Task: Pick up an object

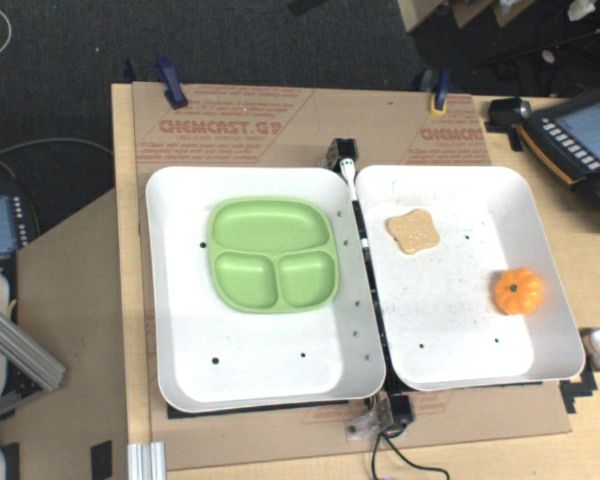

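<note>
Dark carpet lies all around a brown worktop (280,118) with red letters printed on it. Two white bins sit on it, side by side and touching along the middle. Little clamps at the back seem to hold the board in place, so nothing slides.

The left bin (260,368) holds a green plate (274,254) with three parts, one big and two small. It lies flat near the back of that bin.

The right bin (460,358) holds two small things. A tan piece of toast (413,231) lies near the back left corner. An orange pumpkin (519,291) sits by the right wall, well apart from the toast. Both have lots of bare room around them, so I think either one would be easy to reach from above. The pumpkin is round and may roll if pushed.

As for the jaws, I cannot tell if they are spread or pressed together. Nothing has been picked up yet, so the job looks like it is just starting.
</note>
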You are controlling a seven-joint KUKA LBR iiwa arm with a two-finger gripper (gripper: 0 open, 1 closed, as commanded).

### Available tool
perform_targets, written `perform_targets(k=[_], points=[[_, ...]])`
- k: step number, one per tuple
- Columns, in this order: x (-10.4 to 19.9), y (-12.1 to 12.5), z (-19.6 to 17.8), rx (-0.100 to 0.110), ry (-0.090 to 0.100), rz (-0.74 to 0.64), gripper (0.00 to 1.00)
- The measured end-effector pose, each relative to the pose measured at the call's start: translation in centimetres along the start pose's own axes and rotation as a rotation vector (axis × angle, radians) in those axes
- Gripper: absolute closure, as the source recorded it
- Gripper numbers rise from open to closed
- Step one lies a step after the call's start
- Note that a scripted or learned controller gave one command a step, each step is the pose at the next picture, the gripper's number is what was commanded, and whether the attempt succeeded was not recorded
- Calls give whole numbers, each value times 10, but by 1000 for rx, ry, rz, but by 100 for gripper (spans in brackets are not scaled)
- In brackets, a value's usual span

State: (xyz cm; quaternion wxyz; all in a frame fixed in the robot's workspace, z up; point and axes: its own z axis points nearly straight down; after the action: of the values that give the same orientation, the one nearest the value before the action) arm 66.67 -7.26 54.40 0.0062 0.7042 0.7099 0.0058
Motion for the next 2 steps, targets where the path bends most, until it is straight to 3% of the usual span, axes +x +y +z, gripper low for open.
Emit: perform_targets(k=[1, 2], points=[[-4, 0, -3, 9, -3, 6, 100], [-12, -64, 86, 28, 2, 11, 100]])
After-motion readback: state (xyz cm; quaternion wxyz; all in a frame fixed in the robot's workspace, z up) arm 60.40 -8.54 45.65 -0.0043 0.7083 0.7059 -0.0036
